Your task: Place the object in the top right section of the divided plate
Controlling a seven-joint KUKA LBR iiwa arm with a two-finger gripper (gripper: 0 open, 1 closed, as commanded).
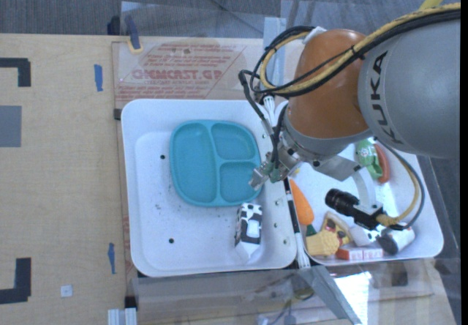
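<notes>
Left bin (146, 170): holds a teal plate (191, 162) lying flat on the floor, toward the bin's upper right. The plate has three sections, one large on the left and two smaller on the right, one above the other; the top right section (235, 142) shows bare teal. The task's thing, taken to be the black-and-white item (250, 225), lies on the bin floor outside the plate, just below the plate's lower right corner and near the bin's right wall. It does not appear to touch the plate. The gripper (268, 172) is at the plate's right rim, level with the lower right section and close to the wall shared by the two bins. It is well apart from the black-and-white item, and nothing is seen held in it. Whether it is parted or closed cannot be told; the wrist hides too much. The arm's grey body and orange band (325, 89) cover the upper part of the right bin (431, 232). In the right bin, a carrot (302, 208) lies just beside the dividing wall, a yellow item (323, 244) lies below it near the front rim, and a green-and-red item (371, 157) sits further right, partly hidden under the arm. Above the left bin a clear sheet with red lettering (183, 71) lies on the bench (58, 170).
</notes>
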